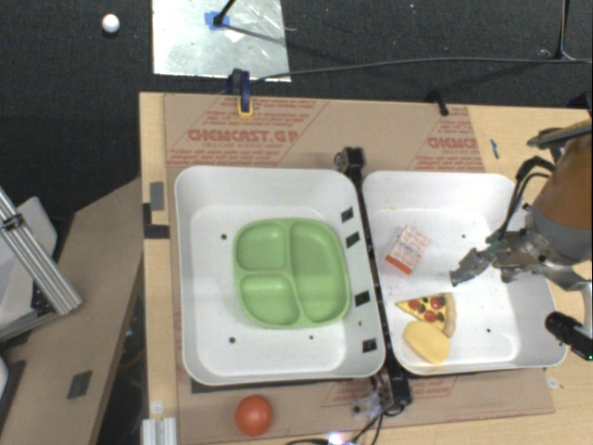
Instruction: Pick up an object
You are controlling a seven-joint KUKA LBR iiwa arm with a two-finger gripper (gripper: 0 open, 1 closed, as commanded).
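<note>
The bench (306, 114) is covered with a sheet of brown cardboard that has red printed letters, and two shallow white bins sit on it side by side. The left bin (199, 248) holds a green tray (292, 273) with four compartments. The right bin (482, 197) holds three small things: a small box (407, 248) in white and orange near its middle, a toy pizza slice (429, 310) lower down, and a yellow piece (427, 344) that touches the pizza slice on its lower side. An orange ball (253, 414) lies on the cardboard in front of the left bin, outside of it. Behind the bench the floor is dark, with a shiny silver sheet (222, 26), a small white ball (111, 23) on the far left, and a black cable (417, 63) crossing. A blue and yellow clamp (242, 92) grips the far edge of the cardboard. At the left edge there is a metal frame (32, 262).

The arm (565, 193) comes in from the right and is cut off by the picture edge, so only the wrist part is seen. The gripper (466, 269) hangs over the right bin, to the right of the small box and above the pizza slice, apart from both. Its tip is dark and small, and I cannot tell how the pincer stands. Nothing is seen between its tips. The letters on the small box are too small to read.
</note>
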